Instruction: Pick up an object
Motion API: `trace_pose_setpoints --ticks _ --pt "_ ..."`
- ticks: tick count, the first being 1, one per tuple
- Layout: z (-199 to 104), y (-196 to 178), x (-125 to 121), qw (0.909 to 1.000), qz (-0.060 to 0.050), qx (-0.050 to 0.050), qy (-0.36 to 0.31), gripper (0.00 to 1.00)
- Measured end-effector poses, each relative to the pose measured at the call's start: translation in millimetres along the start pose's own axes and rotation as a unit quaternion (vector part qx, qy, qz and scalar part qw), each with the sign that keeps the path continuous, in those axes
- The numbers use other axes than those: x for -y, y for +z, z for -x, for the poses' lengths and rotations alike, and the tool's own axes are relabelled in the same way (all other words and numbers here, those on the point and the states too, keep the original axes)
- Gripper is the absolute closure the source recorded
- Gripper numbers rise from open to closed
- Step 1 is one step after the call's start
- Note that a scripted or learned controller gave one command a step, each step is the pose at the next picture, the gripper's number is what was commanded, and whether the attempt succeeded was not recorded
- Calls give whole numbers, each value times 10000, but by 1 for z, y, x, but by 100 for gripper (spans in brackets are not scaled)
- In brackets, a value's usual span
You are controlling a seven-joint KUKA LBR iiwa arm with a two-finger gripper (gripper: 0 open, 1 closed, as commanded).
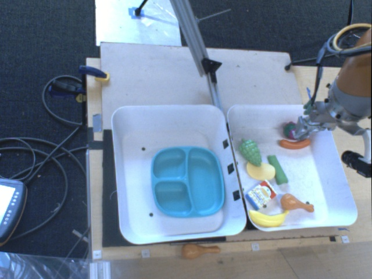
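A toy drumstick (200, 250) lies on the tabletop (157, 74) outside the bins. In the right bin (337, 173), the gripper (299, 129) hovers over a purple toy (289, 129) beside a red sausage (294, 145); its grip state is hidden. Crowding could cause a slip.

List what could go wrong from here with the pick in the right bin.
1. The hand sits low over a small purple toy that touches an orange-red toy sausage; a grasp could catch both or nudge one away.
2. Both lie close to the shallow white right bin's far wall, so the hand may bump it.
3. The purple toy looks small and rounded, so it may slip out on lifting.
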State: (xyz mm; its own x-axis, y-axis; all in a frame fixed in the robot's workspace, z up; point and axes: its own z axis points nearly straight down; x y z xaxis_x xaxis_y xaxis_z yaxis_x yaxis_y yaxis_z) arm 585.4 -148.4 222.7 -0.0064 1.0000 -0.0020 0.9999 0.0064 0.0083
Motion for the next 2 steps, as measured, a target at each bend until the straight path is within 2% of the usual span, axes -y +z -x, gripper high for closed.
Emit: trace_pose_setpoints --ticks 2 --pt "-113 -21 -4 10000 -26 -23 -26 100"
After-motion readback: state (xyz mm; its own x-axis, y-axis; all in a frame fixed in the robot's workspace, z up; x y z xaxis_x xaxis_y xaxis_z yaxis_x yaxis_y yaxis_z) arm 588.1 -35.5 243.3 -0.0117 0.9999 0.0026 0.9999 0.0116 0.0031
